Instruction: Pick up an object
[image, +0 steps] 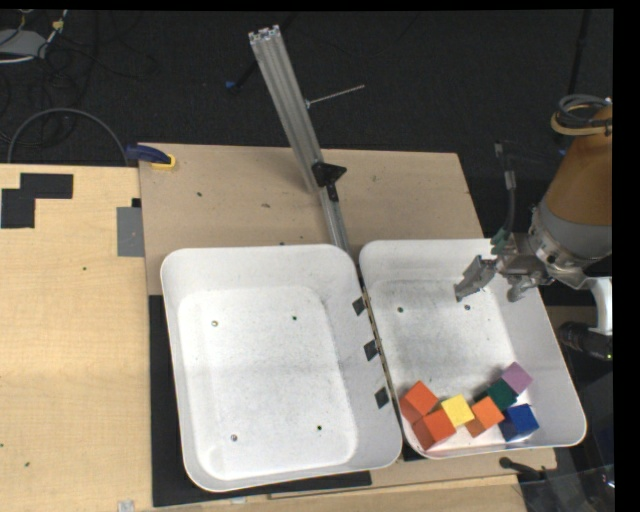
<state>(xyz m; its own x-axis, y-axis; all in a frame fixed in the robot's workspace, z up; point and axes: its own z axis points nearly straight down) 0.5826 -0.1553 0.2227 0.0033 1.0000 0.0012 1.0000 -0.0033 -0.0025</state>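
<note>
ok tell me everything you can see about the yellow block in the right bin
The yellow block is a small cube, plain and solid-coloured, with a matte look like painted wood or foam. It lies in the right bin, near the bin's front edge, packed into a cluster of blocks. An orange block sits on its left and another orange block on its right, both apparently touching it. Its top face shows, turned a little askew to the bin's sides. The gripper is well away from it.

Worktop (240, 195): pale wood.
On it: left bin (262, 365) and right bin (450, 330), side by side, touching.
Rear left edge: blue-yellow clamp (150, 155).
</note>
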